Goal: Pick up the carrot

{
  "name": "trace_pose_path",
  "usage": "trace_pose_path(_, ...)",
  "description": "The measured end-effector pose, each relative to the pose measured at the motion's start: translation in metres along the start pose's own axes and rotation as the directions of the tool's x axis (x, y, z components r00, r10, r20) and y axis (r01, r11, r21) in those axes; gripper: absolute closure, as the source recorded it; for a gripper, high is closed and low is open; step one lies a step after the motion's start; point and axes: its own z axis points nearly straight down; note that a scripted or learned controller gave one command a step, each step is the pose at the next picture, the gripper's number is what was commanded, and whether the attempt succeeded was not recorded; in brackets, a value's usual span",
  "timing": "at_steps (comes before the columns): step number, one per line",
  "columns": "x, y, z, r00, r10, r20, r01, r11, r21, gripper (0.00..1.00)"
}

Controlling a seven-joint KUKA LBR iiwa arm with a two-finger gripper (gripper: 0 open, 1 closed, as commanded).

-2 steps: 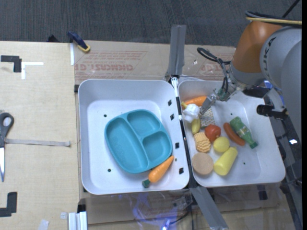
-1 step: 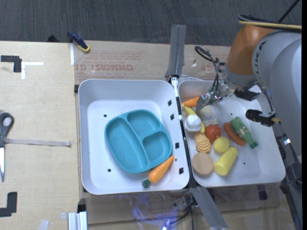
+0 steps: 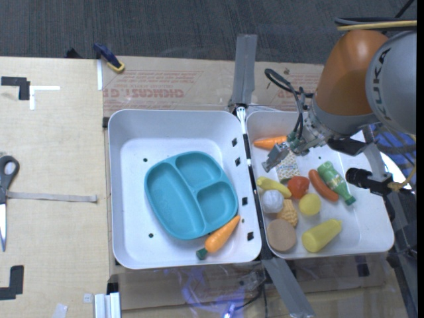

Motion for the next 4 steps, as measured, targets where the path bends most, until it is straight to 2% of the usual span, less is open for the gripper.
trace_pose_path(1,-0.095,0.013,0.041,0.995,0.097,0.001,-0.097,0.995,0.001,0.00)
trace_pose_path(2,-0.105,0.045,0.100,0.984,0.176,0.001,-0.176,0.984,0.000,0.00)
trace_pose_path(3,-0.105,0.043,0.092,0.985,0.173,0.002,-0.173,0.985,0.009,1.00)
trace_pose_path(4,-0.060,0.065,0.000,0.989,0.147,0.001,-0.147,0.989,0.000,1.00)
